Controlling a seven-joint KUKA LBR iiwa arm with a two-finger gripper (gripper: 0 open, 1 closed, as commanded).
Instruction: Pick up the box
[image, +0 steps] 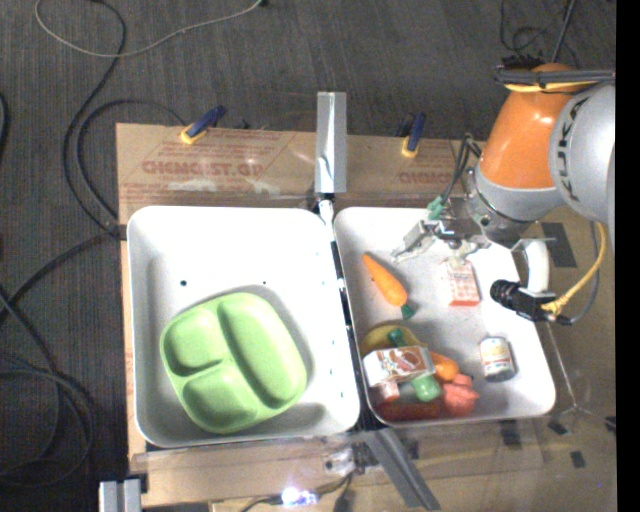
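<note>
Claw (452, 243) over right bin (545, 400), can't tell its state; flat rectangular red/white box (462, 287) just below.

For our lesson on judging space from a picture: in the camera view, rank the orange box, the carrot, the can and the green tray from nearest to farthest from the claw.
1. Orange box, just below the claw.
2. Carrot, to its lower left.
3. Can, near the right bin's front right corner.
4. Green tray, in the left bin.

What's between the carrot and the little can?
In the camera view, the small orange-and-white box lies between the carrot and the can, with bare white bin floor around it.
</note>
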